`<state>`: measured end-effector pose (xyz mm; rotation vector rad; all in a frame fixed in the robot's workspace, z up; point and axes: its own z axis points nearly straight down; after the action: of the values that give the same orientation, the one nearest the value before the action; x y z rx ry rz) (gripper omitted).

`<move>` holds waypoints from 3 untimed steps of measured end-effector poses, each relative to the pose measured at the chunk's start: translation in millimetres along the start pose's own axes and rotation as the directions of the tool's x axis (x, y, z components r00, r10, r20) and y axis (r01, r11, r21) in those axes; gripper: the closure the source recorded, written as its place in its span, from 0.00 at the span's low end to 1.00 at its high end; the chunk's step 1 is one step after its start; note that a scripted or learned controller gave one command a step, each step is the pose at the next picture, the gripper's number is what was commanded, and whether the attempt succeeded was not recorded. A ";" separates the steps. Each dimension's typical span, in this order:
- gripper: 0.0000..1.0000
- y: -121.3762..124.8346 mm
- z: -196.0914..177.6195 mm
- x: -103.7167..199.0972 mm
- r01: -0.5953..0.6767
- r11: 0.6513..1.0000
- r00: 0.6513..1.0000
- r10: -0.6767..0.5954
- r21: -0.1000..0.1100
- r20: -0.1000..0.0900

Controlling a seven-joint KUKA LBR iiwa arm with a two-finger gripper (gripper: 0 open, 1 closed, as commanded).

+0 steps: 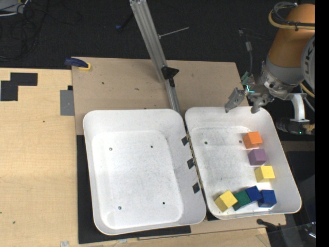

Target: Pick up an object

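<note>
Several small blocks lie in the right bin. An orange block, a purple block and a yellow block line its right side. Along its front edge sit another yellow block, a green block and two blue blocks. My gripper hangs over the far rim of that bin, above and behind the orange block. Its two fingers stand apart with nothing between them.
The left bin lies beside the right one, joined by black clips. A slanted metal rail rises behind the bins. A blue and yellow clamp sits at the board's far left corner.
</note>
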<state>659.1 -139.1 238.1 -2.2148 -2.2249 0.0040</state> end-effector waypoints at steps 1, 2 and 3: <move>0.00 2.7 44.2 1.8 0.001 1.000 1.000 -0.001 0.004 -0.001; 0.00 -4.3 90.6 6.4 -0.003 1.000 1.000 0.003 0.005 -0.001; 0.00 -6.0 145.1 8.1 -0.004 1.000 1.000 0.004 0.006 -0.002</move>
<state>652.6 -131.1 93.1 -2.2151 -2.2170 0.0088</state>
